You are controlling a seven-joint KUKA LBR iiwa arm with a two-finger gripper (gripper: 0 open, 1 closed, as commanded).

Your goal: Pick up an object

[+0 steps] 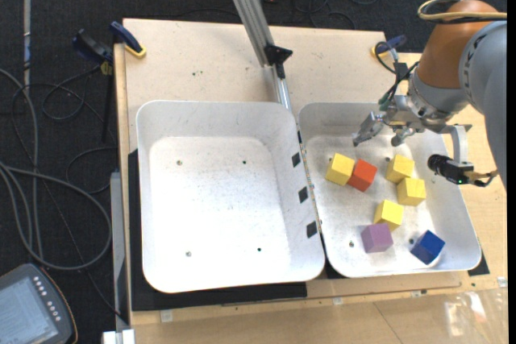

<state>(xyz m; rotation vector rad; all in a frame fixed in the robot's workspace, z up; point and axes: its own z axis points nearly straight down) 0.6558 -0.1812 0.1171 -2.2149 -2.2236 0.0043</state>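
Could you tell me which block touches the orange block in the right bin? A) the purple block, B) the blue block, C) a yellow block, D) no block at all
C: the orange block sits pressed against a yellow block on its left side, while the purple block and the blue block lie apart from it, nearer the front of the right bin.

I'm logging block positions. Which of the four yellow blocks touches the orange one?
The leftmost yellow block, nearest the left bin. Its right side presses against the orange block. The other three yellow blocks sit apart, further right.
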